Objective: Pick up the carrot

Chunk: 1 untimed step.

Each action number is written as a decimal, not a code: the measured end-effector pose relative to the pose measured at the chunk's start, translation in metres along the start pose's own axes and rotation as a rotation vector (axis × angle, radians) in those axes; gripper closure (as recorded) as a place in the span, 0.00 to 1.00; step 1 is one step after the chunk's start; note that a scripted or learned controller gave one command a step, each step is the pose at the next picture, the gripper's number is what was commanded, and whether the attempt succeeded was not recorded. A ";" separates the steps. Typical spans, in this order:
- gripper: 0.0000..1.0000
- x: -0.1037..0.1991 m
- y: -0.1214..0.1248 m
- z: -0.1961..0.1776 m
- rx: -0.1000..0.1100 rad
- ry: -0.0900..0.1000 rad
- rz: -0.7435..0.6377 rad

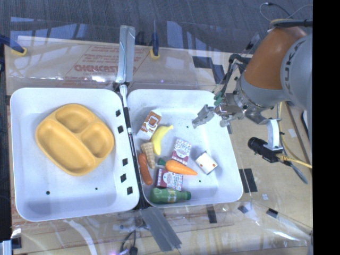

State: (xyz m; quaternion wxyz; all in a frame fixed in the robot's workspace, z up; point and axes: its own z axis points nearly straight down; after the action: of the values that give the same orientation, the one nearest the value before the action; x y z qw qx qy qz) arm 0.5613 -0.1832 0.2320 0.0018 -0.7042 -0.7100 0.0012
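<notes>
The gripper [203, 116] hangs over the right bin's [226, 182] far right part, holding nothing; its opening I cannot tell. The carrot [181, 168] lies nearer, among other items.

Carrot [181, 168] – orange; banana [160, 137] – yellow; bottle [170, 195] – green, pale label; sausage [145, 169] – red-orange; divided plate [74, 138] – mustard yellow; bins [32, 195] – white; two small cartons [181, 149] – red and white print
</notes>
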 end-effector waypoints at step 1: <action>0.00 -0.027 0.008 0.079 0.000 0.000 -0.105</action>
State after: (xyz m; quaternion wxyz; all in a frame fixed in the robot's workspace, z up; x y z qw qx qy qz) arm 0.5696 -0.2100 0.1532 0.0019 -0.6661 -0.7458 0.0010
